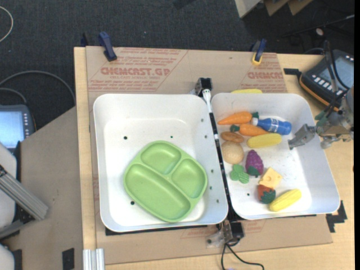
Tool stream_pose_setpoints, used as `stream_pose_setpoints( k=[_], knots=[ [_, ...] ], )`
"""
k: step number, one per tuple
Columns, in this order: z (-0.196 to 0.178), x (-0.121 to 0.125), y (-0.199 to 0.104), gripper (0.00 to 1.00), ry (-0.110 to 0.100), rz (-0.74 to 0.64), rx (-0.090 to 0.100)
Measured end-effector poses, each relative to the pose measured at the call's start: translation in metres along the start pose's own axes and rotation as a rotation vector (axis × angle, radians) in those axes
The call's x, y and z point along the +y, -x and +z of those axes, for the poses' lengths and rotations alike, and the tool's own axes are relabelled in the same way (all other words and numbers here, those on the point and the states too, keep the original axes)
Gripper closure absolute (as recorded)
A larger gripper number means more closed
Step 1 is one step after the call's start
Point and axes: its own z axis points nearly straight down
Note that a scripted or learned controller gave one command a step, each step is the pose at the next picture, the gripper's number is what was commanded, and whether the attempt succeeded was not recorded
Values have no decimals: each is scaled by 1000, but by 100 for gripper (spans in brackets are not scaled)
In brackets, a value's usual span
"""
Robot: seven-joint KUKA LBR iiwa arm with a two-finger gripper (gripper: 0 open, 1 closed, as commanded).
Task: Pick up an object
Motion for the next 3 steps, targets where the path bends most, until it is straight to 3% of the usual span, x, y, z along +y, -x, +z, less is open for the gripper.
stream_pose_setpoints(
  k=[1, 2, 3],
  knots=[
    [113, 80, 12, 0, 3, -4, -2],
    [132, 138, -44, 0, -15, 0, -8],
    [150, 142, -84, 0, -39, 9, -4]
  ],
)
